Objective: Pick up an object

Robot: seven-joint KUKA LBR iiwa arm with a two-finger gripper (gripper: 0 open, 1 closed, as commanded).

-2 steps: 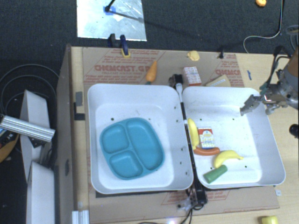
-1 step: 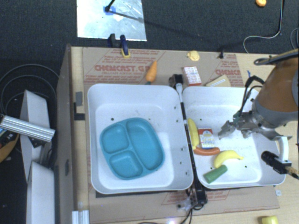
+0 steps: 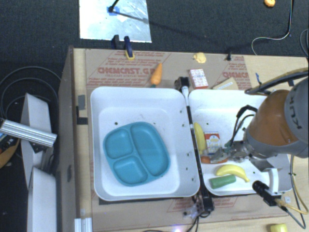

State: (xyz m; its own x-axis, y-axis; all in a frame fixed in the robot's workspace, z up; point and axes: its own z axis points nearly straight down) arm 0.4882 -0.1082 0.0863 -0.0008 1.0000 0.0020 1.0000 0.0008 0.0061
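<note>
We found the gripper (image 3: 216, 151) low in the right bin (image 3: 227, 99), near its left wall, but its tip was a blur of metal and cable, so we could not tell its state. A small red-and-white carton (image 3: 212, 140) lay just above it, seemingly touching or nearly so. A yellow banana (image 3: 232, 171) lay just below and to the right, and a green cylinder-like object (image 3: 222, 181) sat against the banana's lower left side. A second yellow piece (image 3: 198, 135) lay upright along the bin's left wall, just left of the carton, and something orange (image 3: 206, 159) showed at the gripper's lower left.

The left bin (image 3: 140, 96) held a blue divided tray (image 3: 137, 152) with three compartments, lying flat and turned at a slant.

The arm (image 3: 275, 122) came in from the right, its orange band over the right bin's right half, with the wrist bent down and leftward toward the objects.
</note>
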